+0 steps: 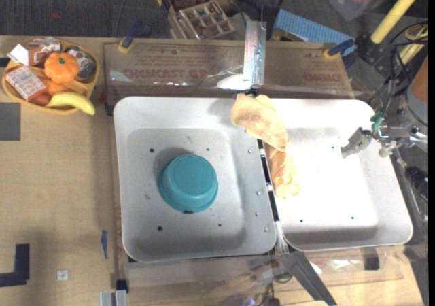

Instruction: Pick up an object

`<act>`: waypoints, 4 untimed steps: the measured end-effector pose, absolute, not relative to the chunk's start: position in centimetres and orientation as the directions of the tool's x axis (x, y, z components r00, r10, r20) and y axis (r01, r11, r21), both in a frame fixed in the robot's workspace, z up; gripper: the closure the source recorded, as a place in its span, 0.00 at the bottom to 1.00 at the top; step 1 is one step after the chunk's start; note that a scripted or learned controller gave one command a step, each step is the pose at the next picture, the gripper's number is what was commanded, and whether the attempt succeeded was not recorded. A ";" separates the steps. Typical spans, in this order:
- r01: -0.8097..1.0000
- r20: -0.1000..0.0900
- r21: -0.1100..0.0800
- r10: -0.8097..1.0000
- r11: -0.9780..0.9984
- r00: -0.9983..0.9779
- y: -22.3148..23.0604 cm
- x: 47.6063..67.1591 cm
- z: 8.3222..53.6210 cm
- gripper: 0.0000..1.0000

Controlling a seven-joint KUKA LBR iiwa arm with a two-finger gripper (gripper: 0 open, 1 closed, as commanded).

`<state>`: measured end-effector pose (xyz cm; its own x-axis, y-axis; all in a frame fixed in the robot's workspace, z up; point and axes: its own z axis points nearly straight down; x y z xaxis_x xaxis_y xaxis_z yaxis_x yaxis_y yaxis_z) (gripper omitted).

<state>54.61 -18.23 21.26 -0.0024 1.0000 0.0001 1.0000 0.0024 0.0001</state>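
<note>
1. Camera view, from above the table: the jaws (361, 140) hover near the right bin's (340, 223) right edge, holding nothing; how wide they stand cannot be told.
2. The approach appears to be in hand, with no object picked.
3. A crumpled yellow cloth (266, 136) drapes over the divide between the bins, well apart from the jaws; a teal bowl (189, 182) sits mid left bin (136, 128).
4. Next likely calls for reaching toward the right bin's left edge, then descending.

A teal bowl (189, 183) sits upside down in the left bin; a crumpled tan cloth (267, 141) drapes the divide.
</note>
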 end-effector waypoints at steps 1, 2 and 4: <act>0.996 0.000 0.001 0.996 -0.086 0.086 -13.4 62.1 10.0 0.00; 0.996 -0.001 0.001 0.996 -0.086 0.086 -13.4 62.1 10.1 0.00; 1.000 -0.001 0.002 1.000 -0.002 0.002 -10.3 61.6 18.8 0.00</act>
